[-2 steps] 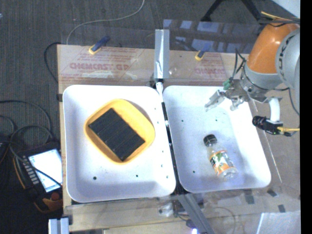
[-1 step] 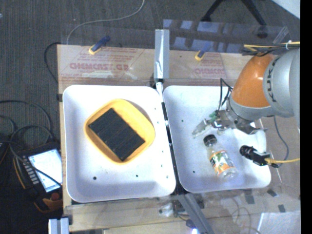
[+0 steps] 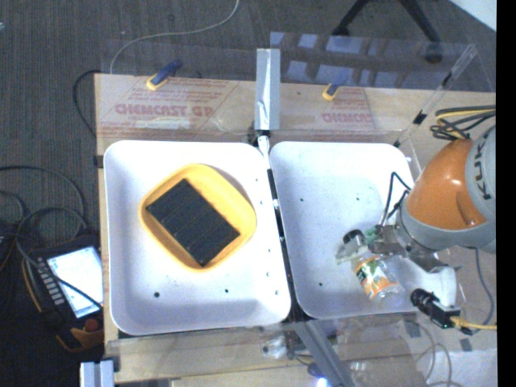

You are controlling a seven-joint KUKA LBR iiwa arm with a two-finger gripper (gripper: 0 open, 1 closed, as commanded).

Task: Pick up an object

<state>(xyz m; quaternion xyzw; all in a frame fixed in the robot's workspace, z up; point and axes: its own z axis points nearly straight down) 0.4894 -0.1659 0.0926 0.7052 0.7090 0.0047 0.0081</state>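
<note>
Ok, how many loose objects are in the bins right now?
2. A yellow dish with a dark ridged insert lies in the left bin. A small orange-and-white bottle lies in the right bin, beside the tool. The arm may hide others.

Glossy white plastic bins [image 3: 193, 313]; matt black slab [image 3: 193, 221]; wooden bench [image 3: 185, 107].

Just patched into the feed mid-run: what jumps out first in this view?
The yellow dish with a dark ridged slab in it stands out, lying in the middle of the left bin. In the right bin, near its front right corner, a small bottle with an orange-and-green label lies on its side, right under the arm's orange band. The pincer sits just above the bottle.
</note>
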